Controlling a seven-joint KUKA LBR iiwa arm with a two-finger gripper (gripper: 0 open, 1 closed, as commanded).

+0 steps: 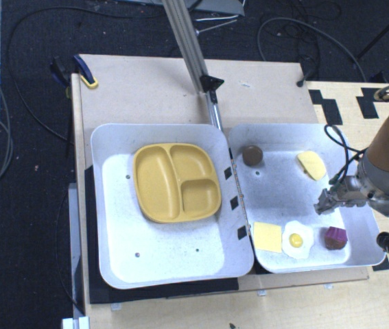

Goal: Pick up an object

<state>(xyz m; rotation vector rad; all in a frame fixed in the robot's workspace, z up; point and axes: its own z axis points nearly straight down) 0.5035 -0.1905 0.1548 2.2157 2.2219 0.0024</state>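
The right bin (276, 184) holds several toy foods. A brown round piece (252, 155) lies near its back left, and a pale yellow wedge (311, 164) at the back right. Along the front sit a flat yellow square (267, 237), a fried egg (297, 240) and a purple lump (335, 238). My gripper (326, 204) hangs low over the right side of this bin, above bare floor. It is just behind the purple lump and in front of the yellow wedge. Nothing shows in its grasp.
The left bin (112, 204) carries a yellow divided plate (177, 181). A slanted metal pole (187, 40) crosses the back of the bench and ends at the divide between the bins. Cables run by the arm (386, 156) at the right.
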